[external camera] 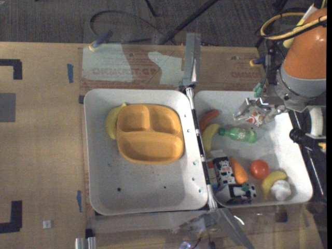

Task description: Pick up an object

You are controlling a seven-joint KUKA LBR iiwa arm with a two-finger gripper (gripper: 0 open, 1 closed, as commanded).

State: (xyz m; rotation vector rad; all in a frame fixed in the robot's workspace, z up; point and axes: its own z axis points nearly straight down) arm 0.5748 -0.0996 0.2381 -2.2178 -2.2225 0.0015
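Brown board covers the bench [41, 154] before you, marked with black corners and bits of blue tape, and the two white bins sit side by side on it.

Nearest you in the right bin [303, 154] are a cow-patterned carton [243, 192] lying on its side and a white lump [281, 190], which touches a small banana [273, 179]. Just behind them you see a second cow-patterned carton [222, 170], a carrot [238, 170] leaning against it and a tomato [260, 168].

In the left bin [98, 180], an orange divided plate [149, 133] lies over a yellow banana [111, 122], which peeks out at the plate's left.

Further back in the right bin, a green bottle [238, 134] lies on its side, with its cap beside another banana [209, 137], and a reddish-orange piece [209, 117] sits behind that.

At the far right corner, a crumpled silver packet [252, 113] with red and white print is just under the gripper [265, 104]. You cannot tell whether the claw is spread or closed, nor whether it grips the packet. The arm's orange band [306, 51] rises above it.

Beyond the bins lie a clear plastic sheet [135, 64] and dark carpet [62, 9].
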